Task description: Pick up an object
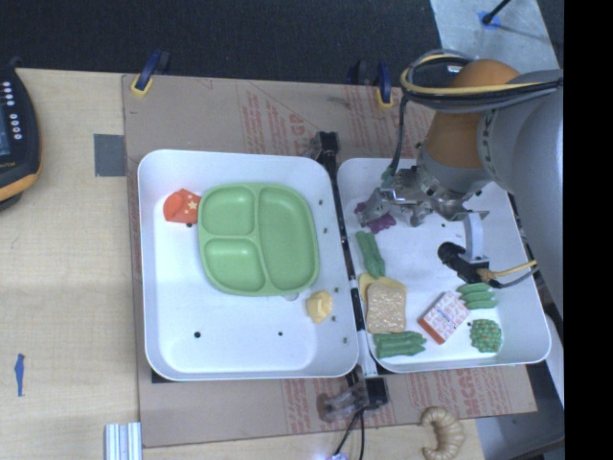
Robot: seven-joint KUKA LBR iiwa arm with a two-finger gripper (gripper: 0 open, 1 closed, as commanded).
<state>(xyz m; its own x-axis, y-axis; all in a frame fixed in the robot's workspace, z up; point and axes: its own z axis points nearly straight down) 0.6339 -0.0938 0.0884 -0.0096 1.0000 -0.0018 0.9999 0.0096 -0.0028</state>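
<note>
From the overhead camera view we observe two shallow white bins side by side on a cardboard-covered bench. The left bin (168,338) contains a green divided plate (259,238) lying flat near its centre, a small red object (181,206) touching the plate's left edge, and a pale yellow piece (319,305) just beside the plate's lower right corner. The right bin (522,338) contains several toy food items: a purple piece (380,223) near the upper left, a long green pod (371,253) below it, a tan slice of bread (386,307) against the bin's left wall, a second green pod (399,344) lying along the front wall, a red-and-white packet (444,316) near the middle front, another green pod (477,295) to its right, and a round green cluster (486,334) in the front right corner. The grey arm with its orange band reaches in from the right, and the gripper (407,202) is low over the upper left part of the right bin, just beside the purple piece. We cannot tell how the claw is set, as its tips are not resolved clearly, and we see no item between them. A curled tan object (442,431) lies on the bench in front of the right bin.
</note>
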